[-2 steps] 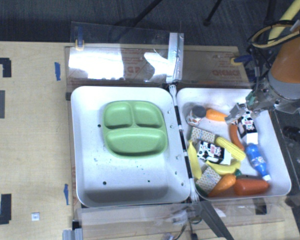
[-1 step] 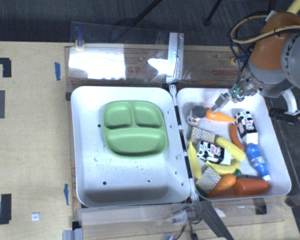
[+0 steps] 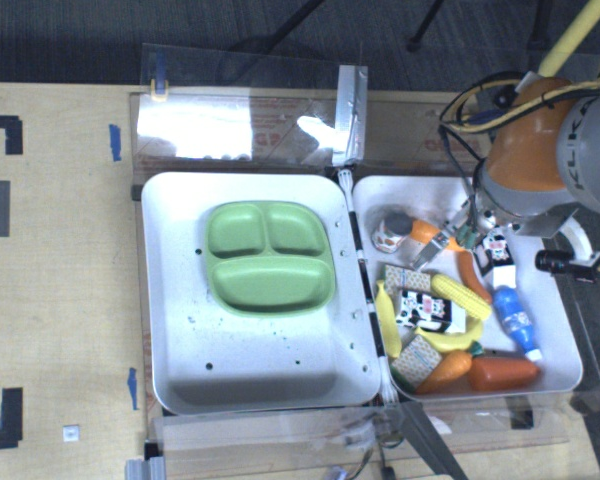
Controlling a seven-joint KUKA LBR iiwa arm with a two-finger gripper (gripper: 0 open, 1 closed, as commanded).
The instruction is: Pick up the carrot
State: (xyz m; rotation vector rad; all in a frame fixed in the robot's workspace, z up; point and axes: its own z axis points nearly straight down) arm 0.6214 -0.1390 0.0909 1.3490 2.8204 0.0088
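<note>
Over the right bin point(image 3: 570, 363), near its back wall, the gripper point(image 3: 438, 248) hangs low among the clutter; whether it is open or closed cannot be told, and nothing is plainly held in it. Touching or nearly touching its tip is a small orange piece point(image 3: 423, 232), with a little white cup-like item point(image 3: 388, 237) just beyond that. The carrot point(image 3: 446, 368) lies well away from the tool, toward the bin's front wall, hard against a reddish sausage-shaped toy point(image 3: 500, 371) and a patterned grey block point(image 3: 415, 359).

My worry is a wrong pick: several orange and red things sit closer to the tool than the carrot does, including a slim orange-red piece point(image 3: 470, 276) beside it. A descent where it now hangs would likely catch one of those. At the carrot itself, the crowding neighbours and the corn cob point(image 3: 462, 295) and banana point(image 3: 450, 341) between could block the tool or be dragged along.

As for writing, a black-and-white patterned card point(image 3: 423, 311) and the blue bottle point(image 3: 515, 318) carry markings too small to read. Partial letters on the arm's housing point(image 3: 580, 158) cannot be made out.

Farther off, the left bin point(image 3: 170, 348) holds a green divided tray point(image 3: 271, 255).
</note>
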